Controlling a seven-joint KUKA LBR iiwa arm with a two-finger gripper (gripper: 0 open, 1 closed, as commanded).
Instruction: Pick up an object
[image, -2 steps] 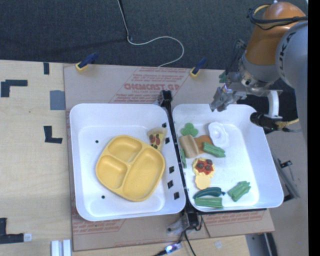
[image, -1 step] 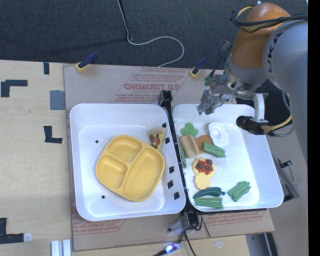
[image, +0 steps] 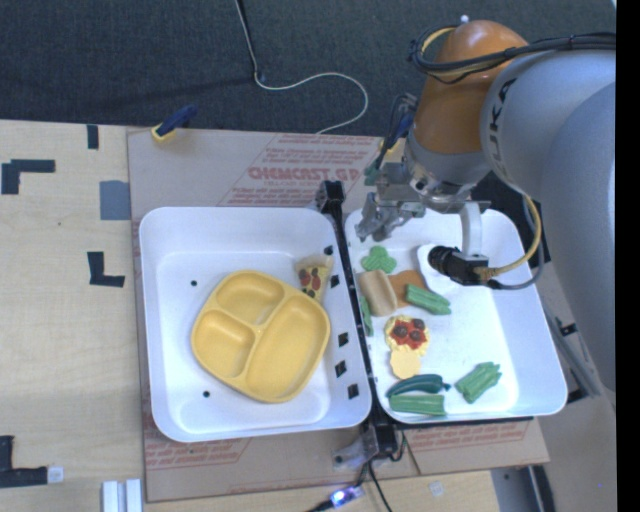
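Hand (image: 380, 228) hovers over right white bin (image: 520, 400); its opening cannot be told. Small green clover-shaped toy (image: 378, 260) lies just below it. Advise descending vertically, centred, clear of the tan bread-like piece (image: 378, 290).

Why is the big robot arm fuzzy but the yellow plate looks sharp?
In the camera view, the grey arm with an orange band sits nearest the lens, so it blurs; the yellow divided plastic plate lies lower, in focus, evenly lit, casting a soft shadow on the left white bin.

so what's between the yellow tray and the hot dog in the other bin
In the camera view, a pizza slice and the bins' black divider lie between the yellow tray and the hot dog.
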